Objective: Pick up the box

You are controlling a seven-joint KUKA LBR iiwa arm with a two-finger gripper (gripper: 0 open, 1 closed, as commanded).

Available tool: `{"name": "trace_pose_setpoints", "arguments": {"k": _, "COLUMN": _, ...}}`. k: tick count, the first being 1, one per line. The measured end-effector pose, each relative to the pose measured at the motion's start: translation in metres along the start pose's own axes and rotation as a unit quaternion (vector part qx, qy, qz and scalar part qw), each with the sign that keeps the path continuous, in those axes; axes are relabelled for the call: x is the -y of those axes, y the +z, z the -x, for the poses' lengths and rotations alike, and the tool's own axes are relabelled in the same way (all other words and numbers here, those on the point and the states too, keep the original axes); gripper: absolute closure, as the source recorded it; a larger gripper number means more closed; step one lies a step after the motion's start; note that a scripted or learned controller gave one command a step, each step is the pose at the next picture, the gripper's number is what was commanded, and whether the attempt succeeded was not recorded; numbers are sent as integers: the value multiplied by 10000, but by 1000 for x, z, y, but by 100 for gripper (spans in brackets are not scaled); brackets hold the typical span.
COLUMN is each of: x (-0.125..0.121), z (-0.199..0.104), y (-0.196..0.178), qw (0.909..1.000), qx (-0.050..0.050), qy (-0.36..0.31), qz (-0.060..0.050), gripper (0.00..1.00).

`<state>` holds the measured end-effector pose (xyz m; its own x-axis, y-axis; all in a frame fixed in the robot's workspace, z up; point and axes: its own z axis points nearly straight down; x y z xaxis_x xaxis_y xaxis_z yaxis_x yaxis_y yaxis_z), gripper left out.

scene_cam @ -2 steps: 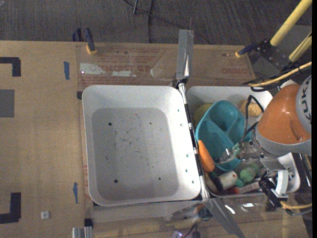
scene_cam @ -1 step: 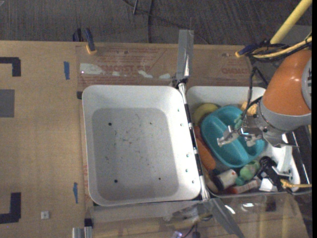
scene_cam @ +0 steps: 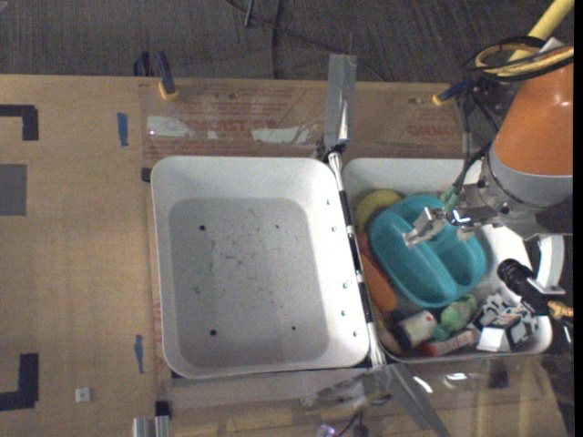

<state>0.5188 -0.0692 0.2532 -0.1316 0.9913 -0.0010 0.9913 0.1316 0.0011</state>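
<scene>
The end effector (scene_cam: 435, 226) hovers over the teal dish (scene_cam: 428, 258) in the right bin (scene_cam: 401, 173), gripping nothing visible; its opening cannot be told; the box (scene_cam: 510, 317) lies ungrasped at the bin's near-right corner; pickup remains.

Desk (scene_cam: 73, 244): light wood-tone top w/ black corner marks at left edge and short blue tape strips. Two shallow white bins sit directly on it, side by side, rims touching at centre. Left bin (scene_cam: 260, 176) dusty inside, a few dark specks. Right bin (scene_cam: 410, 169) holds mixed items. Taped clear plastic sheet (scene_cam: 237, 124) lies flat behind the bins. Blue-and-yellow clamp (scene_cam: 164, 73) at far edge.
</scene>
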Motion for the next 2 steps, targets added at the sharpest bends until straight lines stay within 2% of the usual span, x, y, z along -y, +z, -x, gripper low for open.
{"name": "trace_pose_setpoints", "arguments": {"k": 1, "x": 43, "z": 17, "y": 43, "qw": 9674, "qx": -6, "qy": 2531, "qz": -30, "gripper": 0}}
{"name": "trace_pose_setpoints", "arguments": {"k": 2, "x": 12, "z": 49, "y": 147, "qw": 9608, "qx": -3, "qy": 2772, "qz": -18, "gripper": 0}}
